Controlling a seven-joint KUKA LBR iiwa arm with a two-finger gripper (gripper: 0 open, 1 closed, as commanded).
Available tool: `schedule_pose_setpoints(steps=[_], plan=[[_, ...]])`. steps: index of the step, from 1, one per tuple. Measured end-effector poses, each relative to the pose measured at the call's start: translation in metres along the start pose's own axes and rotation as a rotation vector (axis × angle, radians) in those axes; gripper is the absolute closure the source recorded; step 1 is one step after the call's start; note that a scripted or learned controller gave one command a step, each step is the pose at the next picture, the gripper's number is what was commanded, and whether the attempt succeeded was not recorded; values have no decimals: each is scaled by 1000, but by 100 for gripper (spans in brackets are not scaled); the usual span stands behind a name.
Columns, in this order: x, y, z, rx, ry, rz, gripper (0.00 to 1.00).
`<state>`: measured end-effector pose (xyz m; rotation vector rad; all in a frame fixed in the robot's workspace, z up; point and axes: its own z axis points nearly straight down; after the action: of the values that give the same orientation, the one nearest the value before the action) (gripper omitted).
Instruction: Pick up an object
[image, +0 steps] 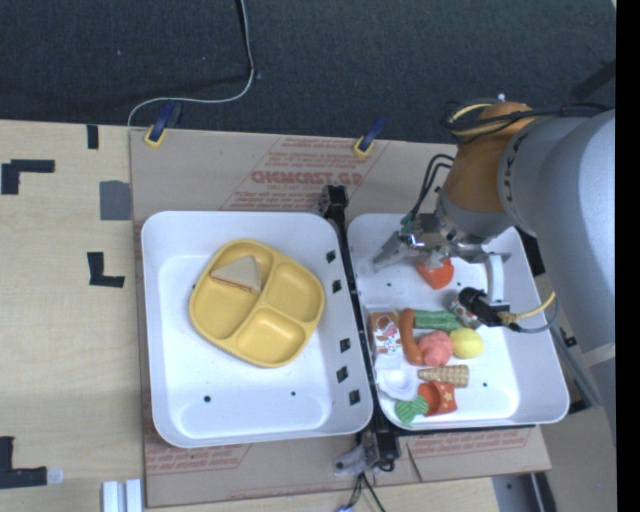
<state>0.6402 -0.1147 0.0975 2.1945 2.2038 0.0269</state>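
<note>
My gripper hangs low over the back of the right bin, its two grey fingers spread wide apart. A small orange-red toy lies on the bin floor between the spread fingers, not pinched by them. Just in front sits a pile of toy food: a brown sausage, a green bean, a pink ball, a yellow lemon, a waffle cone and a red piece.
The left bin holds a yellow divided plate with a sandwich slice in its back compartment. A black divider runs between the bins. The grey arm and its cables cover the right bin's far right side.
</note>
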Motion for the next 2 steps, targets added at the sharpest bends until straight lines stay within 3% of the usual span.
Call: schedule_pose_setpoints(steps=[1,2], plan=[[2,-3,-5,17,7,1,100],[2,-4,-4,18,7,1,0]])
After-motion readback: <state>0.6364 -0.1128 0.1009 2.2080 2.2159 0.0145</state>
